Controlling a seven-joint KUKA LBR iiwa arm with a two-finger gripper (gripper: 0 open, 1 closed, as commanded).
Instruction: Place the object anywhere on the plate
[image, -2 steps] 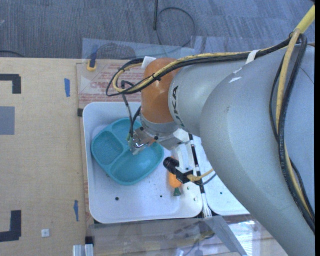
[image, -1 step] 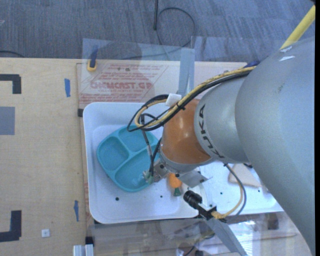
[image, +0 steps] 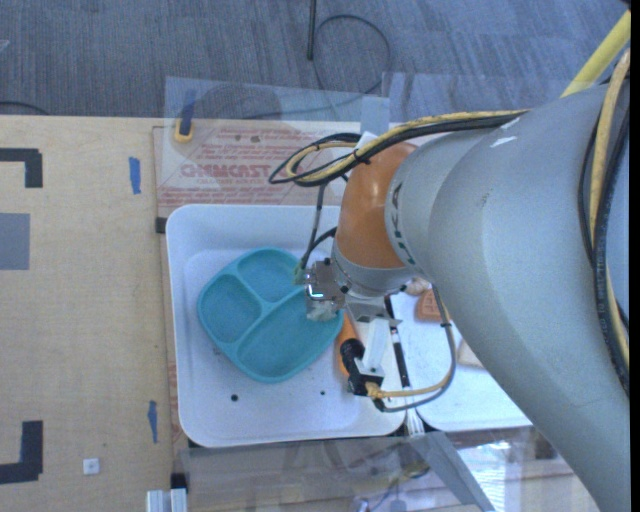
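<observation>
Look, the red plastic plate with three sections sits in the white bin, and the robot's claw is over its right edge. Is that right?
Not quite: the plastic plate with three sections is teal, not red. The camera view shows it lying in the shallow white bin, with the robot's claw over the plate's right edge.

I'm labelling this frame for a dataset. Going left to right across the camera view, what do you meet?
Bare wooden bench → blue tape marks → white bin → teal divided plate → orange wrist band → grey arm.
</observation>
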